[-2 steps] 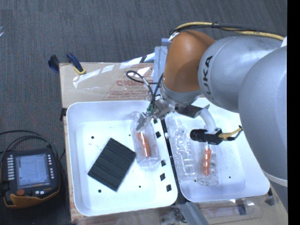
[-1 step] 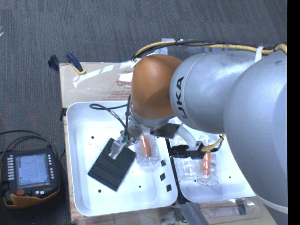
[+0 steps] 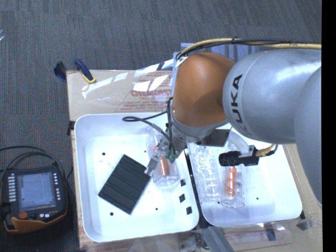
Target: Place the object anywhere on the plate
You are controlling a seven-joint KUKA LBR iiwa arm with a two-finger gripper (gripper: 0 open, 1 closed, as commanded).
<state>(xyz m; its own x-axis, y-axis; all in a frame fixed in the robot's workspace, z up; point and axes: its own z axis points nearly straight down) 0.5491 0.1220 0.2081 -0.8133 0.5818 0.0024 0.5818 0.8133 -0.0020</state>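
**Object at the plate's edge, not yet on it**

Far left of the plate, off the bench, lies a pendant (image 3: 34, 193) with a lit screen. Up-left of the plate, a blue clamp (image 3: 84, 70) sits at the bench (image 3: 105, 91) corner. The plate (image 3: 125, 184) itself, a black ribbed slab turned on the diagonal, lies flat in the left bin (image 3: 86, 140), and nothing rests on it.

Just right of the plate's upper corner the gripper (image 3: 160, 164) hangs low over the bin floor, its tip at or touching that corner. Whether it is open, closed or gripping anything I cannot tell; glare and clear plastic hide that. Directly under it and just right of the plate sits a clear piece (image 3: 169, 178), which I take to be the object. It is beside the plate, not on it.

So the task looks unfinished. If the piece is held, what is left is a short carry leftward onto the plate and a release. If not, a grasp comes first.

The arm (image 3: 273, 96) reaches in from the right of the plate, its orange band (image 3: 202, 88) above the wrist, and the wrist points steeply down. Well right of the plate, in the right bin (image 3: 286, 193), lies another clear item (image 3: 220, 185) with an orange part inside.
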